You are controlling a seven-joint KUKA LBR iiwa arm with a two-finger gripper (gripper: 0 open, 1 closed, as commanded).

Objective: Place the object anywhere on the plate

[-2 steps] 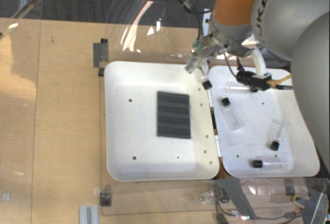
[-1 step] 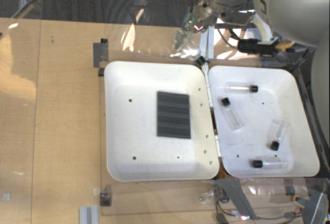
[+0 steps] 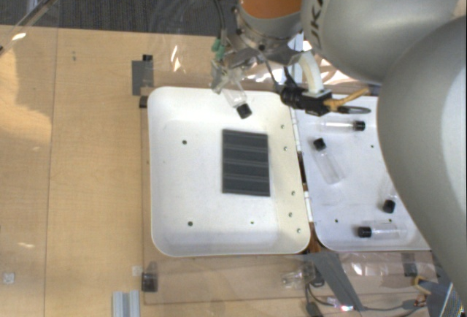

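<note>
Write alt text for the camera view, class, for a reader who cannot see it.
A grey and orange arm reaches in from the right, its tool over the far edge of the left white bin, with a small clear vial at its tip. A dark ridged plate lies mid-bin; more vials lie in the right bin.

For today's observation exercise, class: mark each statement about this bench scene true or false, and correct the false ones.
1. A dark ribbed plate lies in the left bin. True.
2. The plate stands upright against the bin wall. False: it lies flat near the bin's middle.
3. A small clear vial with a black cap is above the left bin's far edge, by the gripper. True.
4. The vial rests on the plate. False: it is apart from it, toward the far side.
5. The right bin holds several small vials. True.
</note>
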